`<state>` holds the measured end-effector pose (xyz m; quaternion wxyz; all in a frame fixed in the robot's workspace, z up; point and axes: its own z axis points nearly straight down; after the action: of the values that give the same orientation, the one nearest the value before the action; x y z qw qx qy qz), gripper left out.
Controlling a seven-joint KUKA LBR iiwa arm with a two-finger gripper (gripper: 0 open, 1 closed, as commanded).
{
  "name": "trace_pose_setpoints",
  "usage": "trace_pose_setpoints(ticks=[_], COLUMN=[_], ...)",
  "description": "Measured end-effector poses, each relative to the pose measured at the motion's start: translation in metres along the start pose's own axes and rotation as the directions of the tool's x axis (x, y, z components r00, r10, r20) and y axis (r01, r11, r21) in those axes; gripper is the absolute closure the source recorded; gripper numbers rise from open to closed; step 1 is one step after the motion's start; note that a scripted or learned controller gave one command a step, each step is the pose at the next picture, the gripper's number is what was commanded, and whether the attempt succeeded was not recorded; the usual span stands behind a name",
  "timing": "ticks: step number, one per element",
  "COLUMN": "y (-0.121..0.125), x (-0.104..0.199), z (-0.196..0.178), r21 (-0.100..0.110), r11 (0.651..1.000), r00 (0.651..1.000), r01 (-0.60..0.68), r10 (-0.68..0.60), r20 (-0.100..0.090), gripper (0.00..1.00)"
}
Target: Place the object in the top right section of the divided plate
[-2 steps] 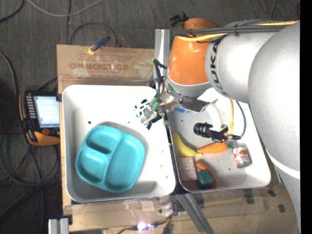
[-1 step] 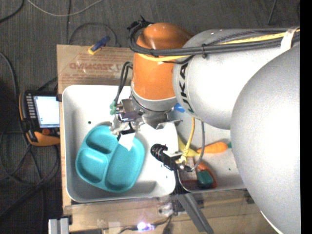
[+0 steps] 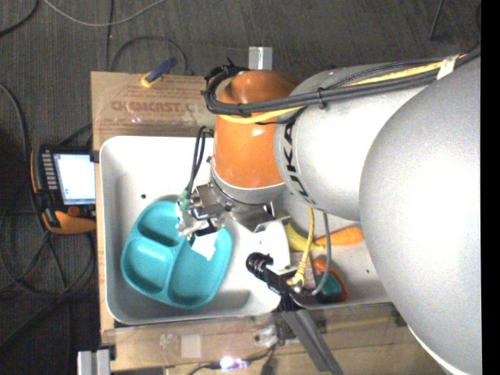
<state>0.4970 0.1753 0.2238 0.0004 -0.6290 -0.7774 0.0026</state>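
Grey arm [image 3: 375, 194]: fills the right half of the camera view, reaching leftward over the bins; an orange band [image 3: 246, 143] wraps it above the wrist, with black cables [image 3: 258, 104] looped over that band.
White bin, left [image 3: 117, 170]: shallow tray on a brown cardboard sheet [image 3: 144, 108]; it holds the plate in its lower half.
White bin, right [image 3: 363, 276]: mostly hidden under the arm; a bare strip of its floor shows near the lower edge.
Teal divided plate [image 3: 168, 260]: lies flat in the left bin, three compartments visible, its upper right part covered by the wrist hardware.
Gripper [image 3: 195, 225]: hangs over the plate's upper right area, touching or just above it; whether the fingers are apart or closed, and whether anything sits between them, cannot be told from here.
Object for the task: cannot be picked out with certainty; a small white patch [image 3: 205, 247] sits on the plate just below the gripper, but what it is stays unclear.
Orange carrot-like piece [image 3: 344, 237]: lies in the right bin, beside a yellow item [image 3: 297, 237] and a small teal-and-orange thing [image 3: 328, 283].
Handheld pendant [image 3: 66, 186]: orange-edged with a lit screen, on the floor left of the bins.
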Motion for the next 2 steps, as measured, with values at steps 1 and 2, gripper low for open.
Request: trace_pose_setpoints(ticks=[1,2], y=[-0.007,-0.023], x=[0.034,-0.044], z=[0.006,-0.003], r21=[0.001,0.0], r11=[0.998,0.999], r00=[0.998,0.999], r01=[-0.063,-0.045], r10=[0.063,0.045], r20=[-0.002,0.0], gripper=[1.0,1.0])
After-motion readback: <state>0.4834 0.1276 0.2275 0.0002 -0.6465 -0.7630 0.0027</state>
